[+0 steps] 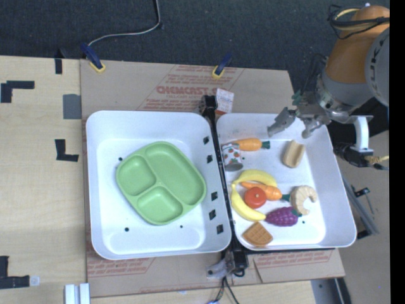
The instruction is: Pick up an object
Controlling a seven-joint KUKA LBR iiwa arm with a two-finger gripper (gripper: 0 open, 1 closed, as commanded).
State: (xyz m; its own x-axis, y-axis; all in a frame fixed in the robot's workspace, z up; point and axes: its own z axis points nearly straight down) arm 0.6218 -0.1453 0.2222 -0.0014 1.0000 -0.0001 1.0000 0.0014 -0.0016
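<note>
Pincer (295, 126) hangs over the upper part of the right bin (338, 198), fingers (279, 123) spread apart, nothing between them. Arm (354, 56) comes in from the upper right, orange band above the wrist.

Landmark: the bread roll (292, 153), a tan piece lying in the right bin just below the pincer, not touching it. Positions relative to the roll:
- carrot (251, 145): to its left, orange with a green tip, lying flat.
- small cup (231, 156): further left, next to the bin's left wall, just below the carrot's end.
- bananas (250, 195): below-left, two yellow ones curved around a tomato (255, 197); a second small carrot piece (273, 193) lies just right of the tomato, touching it.
- croissant (304, 198): directly below, near but apart.
- grapes (282, 217): below, purple, touching the croissant's lower edge.
- waffle (257, 234): furthest below-left, near the bin's front rim.

Left bin (104, 138): well left of the roll, holds a green divided plate (161, 182) lying flat, three compartments.

Both bins sit on a cardboard sheet (177, 90) on the desk (38, 170). Two clamps, blue and yellow, (93, 59) (221, 67) grip the cardboard's far edge.
</note>
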